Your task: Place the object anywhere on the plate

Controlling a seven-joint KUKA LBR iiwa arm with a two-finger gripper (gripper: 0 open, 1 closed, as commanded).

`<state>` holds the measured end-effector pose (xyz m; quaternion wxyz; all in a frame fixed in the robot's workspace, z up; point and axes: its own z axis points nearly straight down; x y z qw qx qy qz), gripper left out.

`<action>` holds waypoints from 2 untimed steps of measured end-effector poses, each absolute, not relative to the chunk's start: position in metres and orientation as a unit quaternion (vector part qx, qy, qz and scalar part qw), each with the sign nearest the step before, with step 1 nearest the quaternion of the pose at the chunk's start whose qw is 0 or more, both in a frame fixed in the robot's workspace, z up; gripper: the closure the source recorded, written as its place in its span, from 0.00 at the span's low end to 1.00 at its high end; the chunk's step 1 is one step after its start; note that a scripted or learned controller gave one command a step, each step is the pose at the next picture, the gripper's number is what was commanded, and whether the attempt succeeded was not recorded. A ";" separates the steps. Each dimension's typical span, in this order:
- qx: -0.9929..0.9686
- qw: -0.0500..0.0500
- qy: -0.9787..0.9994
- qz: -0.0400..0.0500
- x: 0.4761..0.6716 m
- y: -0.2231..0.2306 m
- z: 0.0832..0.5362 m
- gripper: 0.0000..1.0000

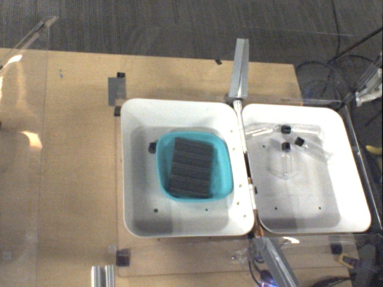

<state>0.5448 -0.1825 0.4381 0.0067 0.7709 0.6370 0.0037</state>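
Two shallow white bins sit side by side on a pale wooden bench (66,178), their inner walls meeting along a seam that runs from twelve to six o'clock near the middle of the view. In the left bin (137,214) a turquoise plate (223,178) with rounded corners rests slightly toward nine o'clock of the bin's centre, and on it lies the dark ribbed object (191,168), a grey-black block with crosswise ridges, its long side running roughly from twelve to six o'clock with a slight lean toward one. The block sits wholly inside the plate's rim, with turquoise showing all round it. A small dark item (152,147) pokes out just beside the plate at its ten o'clock edge; what it is cannot be told. The right bin (353,214) holds several clear plastic pieces (286,163) with small black caps (286,130), clustered toward its twelve o'clock side and hard to separate from the white floor. A grey metal post (240,70) rises at twelve o'clock of the seam. A small dark bracket (117,89) stands on the bench at eleven o'clock of the left bin. Cables (335,70) trail over the dark carpet at two o'clock. The gripper's state cannot be told from this view.
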 end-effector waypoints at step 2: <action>0.827 0.005 0.563 0.003 0.501 -0.196 0.437 0.00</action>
